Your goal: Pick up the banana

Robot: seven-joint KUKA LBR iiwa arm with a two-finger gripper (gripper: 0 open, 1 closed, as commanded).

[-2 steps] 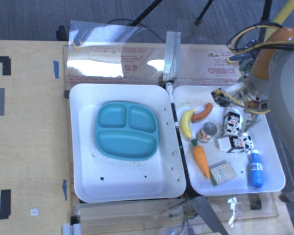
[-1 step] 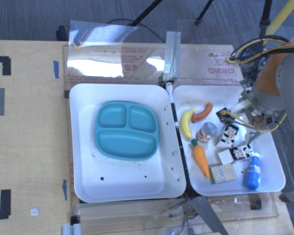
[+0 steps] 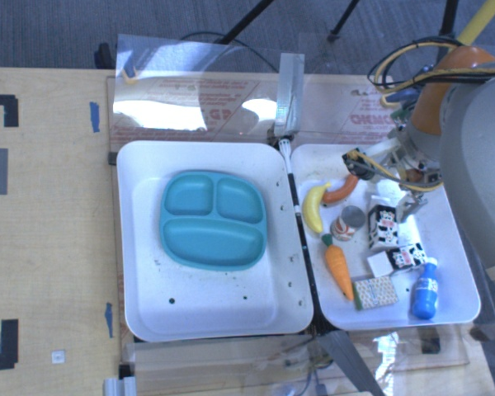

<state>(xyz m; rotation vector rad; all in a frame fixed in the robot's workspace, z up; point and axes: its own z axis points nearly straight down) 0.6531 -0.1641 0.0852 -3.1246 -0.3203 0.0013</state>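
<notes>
Red printed lettering is showing on the clear plastic sheet (image 3: 231,97) lying behind the two bins, in two places: one patch behind the left bin and one behind the right bin. Both patches are appearing reversed or upside down, and glare is washing them out, so no word is reading with certainty. Nothing else is carrying legible text.
</notes>
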